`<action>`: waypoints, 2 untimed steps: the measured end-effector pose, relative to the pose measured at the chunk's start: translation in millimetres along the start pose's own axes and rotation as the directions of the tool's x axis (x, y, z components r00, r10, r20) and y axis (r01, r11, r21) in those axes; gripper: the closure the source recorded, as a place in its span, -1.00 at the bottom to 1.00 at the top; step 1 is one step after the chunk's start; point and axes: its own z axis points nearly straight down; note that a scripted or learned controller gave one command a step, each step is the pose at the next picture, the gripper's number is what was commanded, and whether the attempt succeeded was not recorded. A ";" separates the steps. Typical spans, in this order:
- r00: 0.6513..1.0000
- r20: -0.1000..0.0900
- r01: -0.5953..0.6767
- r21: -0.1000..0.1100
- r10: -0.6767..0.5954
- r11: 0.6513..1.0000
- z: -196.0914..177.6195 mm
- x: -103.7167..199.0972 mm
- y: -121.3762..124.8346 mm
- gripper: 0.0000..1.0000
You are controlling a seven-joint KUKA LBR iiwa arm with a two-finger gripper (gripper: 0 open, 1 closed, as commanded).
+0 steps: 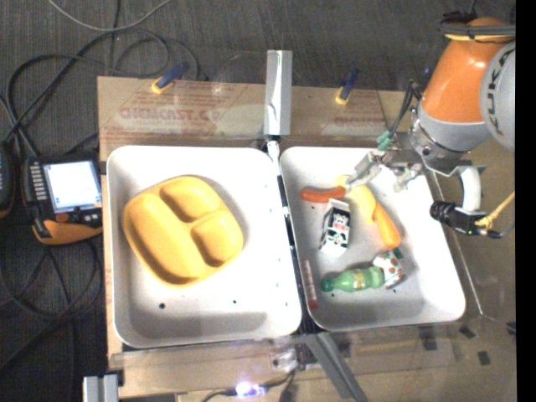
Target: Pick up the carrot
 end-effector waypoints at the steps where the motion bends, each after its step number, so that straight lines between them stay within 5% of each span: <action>1: 0.992 0.002 0.129 0.000 -0.129 0.992 73.7 -82.2 -43.8 -1.00; 2: 0.992 -0.005 0.123 -0.007 -0.123 0.992 126.7 -87.0 -14.0 -1.00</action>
